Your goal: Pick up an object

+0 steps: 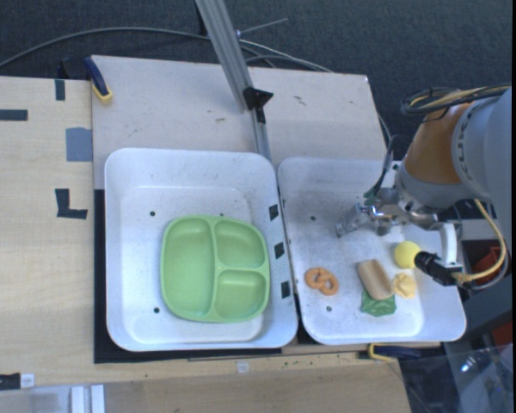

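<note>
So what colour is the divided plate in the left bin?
Light green, clearest in the camera view.

My arm (464, 149) reached in from right, orange band above wrist visible. My gripper (354, 224) sat low, pointing left, nothing seen between fingers.

arm (464, 157) cut by right edge | end effector (354, 224) finger state unclear

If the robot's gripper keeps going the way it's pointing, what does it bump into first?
Probably the bare white floor of the right bin. The gripper points left and down over it, with no toy in that line. The orange pretzel sits off to the side. Depth is unclear.
</note>
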Robot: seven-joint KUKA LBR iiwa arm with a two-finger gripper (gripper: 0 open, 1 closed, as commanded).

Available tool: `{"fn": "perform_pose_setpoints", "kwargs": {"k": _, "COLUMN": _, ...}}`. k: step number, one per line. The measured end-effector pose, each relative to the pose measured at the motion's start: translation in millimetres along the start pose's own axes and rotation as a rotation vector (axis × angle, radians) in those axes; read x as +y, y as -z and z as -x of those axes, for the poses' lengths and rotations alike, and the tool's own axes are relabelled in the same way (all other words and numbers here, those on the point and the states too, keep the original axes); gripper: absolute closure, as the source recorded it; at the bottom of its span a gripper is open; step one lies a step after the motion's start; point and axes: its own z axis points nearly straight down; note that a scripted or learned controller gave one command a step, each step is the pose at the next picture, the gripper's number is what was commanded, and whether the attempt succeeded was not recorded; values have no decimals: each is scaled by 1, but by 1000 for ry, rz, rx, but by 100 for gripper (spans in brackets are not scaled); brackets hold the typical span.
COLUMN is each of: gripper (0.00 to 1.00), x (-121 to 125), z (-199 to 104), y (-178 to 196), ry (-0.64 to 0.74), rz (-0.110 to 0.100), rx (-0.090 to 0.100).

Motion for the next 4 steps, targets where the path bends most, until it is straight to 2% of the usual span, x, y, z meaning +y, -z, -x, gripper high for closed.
{"fn": "perform_pose_setpoints", "kwargs": {"k": 1, "gripper": 100, "x": 2, "z": 0, "y": 14, "ry": 1, "rz": 5, "rx": -1}}
{"fn": "perform_pose_setpoints", "kwargs": {"k": 2, "gripper": 100, "x": 2, "z": 2, "y": 77, "ry": -1, "rz": 13, "rx": -2}}
{"fn": "perform_pose_setpoints", "kwargs": {"k": 3, "gripper": 100, "x": 3, "z": 2, "y": 127, "ry": 0, "rz": 12, "rx": -2}}
{"fn": "perform_pose_setpoints", "kwargs": {"k": 4, "gripper": 100, "x": 20, "z": -50, "y": 119, "ry": 5, "rz": 7, "rx": 1}}
